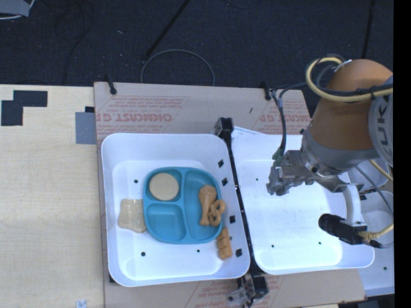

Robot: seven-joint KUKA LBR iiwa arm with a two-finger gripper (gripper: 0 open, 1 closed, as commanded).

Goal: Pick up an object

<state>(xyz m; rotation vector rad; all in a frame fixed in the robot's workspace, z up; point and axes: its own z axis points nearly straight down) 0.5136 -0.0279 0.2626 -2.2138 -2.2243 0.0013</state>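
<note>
On the pale wooden surface [45,191], the left shallow white plastic bin [122,153] holds every candidate. A flat tan bread-like slab [132,215] lies against the blue sectioned plastic tray [168,224], which carries a round beige disc [163,186] and a knobbly tan pretzel-like piece [210,205]; a small brown chunk [223,244] sits by its lower right corner. The grey pincer [280,183] hangs over the right white bin [302,249] (probably between attempts), holding nothing visible; I cannot tell how far it is open.

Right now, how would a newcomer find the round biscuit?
Start at the left bin and find its blue tray. The round biscuit lies in the tray's upper-left compartment, a flat pale disc, unlike the twisted brown pieces in the right compartment.
</note>
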